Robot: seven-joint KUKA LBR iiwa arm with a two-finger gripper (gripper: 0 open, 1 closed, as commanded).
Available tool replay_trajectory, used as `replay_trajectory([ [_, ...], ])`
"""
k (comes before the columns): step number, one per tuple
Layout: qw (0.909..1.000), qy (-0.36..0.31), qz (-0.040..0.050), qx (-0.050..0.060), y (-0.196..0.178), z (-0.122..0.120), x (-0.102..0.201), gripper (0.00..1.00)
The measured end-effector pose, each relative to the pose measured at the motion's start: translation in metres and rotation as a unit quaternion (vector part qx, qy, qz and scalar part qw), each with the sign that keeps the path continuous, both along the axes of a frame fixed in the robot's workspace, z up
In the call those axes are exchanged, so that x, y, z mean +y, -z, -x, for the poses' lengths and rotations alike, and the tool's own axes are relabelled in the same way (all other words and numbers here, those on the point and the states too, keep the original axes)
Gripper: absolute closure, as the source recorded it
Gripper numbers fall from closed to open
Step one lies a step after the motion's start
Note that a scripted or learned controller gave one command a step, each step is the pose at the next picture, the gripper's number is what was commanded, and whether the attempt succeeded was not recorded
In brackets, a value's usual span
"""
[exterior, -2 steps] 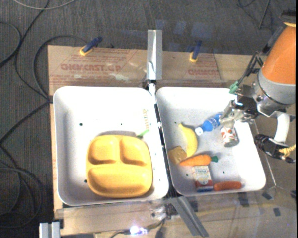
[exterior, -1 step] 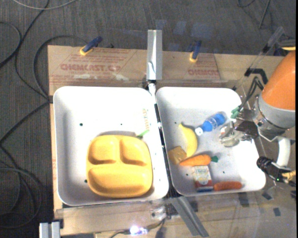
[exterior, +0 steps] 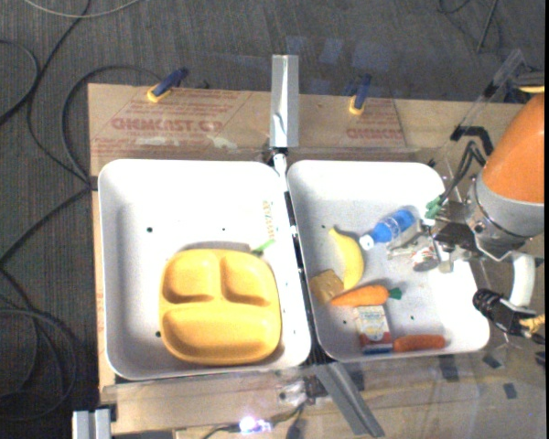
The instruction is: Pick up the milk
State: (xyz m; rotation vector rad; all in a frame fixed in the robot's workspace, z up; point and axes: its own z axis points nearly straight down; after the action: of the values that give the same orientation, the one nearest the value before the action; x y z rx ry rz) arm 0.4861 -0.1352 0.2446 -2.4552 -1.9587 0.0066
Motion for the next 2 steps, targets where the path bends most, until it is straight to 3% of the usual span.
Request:
replay_trajectory([
  [1,0.9996,0.027,0.0003,0.000,0.0237,0.0031,-0.0387,0.00],
  [2,0.9997,0.026,0.0003,0.000,0.0237,0.0031,-0.0385,0.00],
])
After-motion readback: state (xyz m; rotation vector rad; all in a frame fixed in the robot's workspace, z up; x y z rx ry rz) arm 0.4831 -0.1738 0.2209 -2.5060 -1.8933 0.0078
